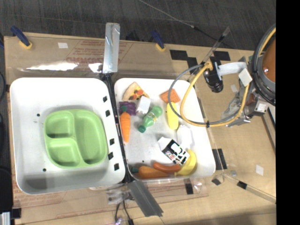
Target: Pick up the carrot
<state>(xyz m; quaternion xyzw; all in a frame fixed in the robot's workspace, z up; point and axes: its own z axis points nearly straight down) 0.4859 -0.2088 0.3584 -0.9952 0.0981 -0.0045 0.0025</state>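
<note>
Well to the side, the gripper (243, 108) hangs over the bench, right of the right bin (149, 146).
Camera view: whether it is clenched or released cannot be told. The carrot (125, 126) lies in the right bin along its left wall, just below a purple toy (127, 108) and near a green bottle (150, 118); the left bin (28, 107) bears a green divided plate (75, 137).

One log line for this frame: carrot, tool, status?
carrot: in right bin, by its left wall | tool: outside bins, at view's right | status: carrot not picked
</note>
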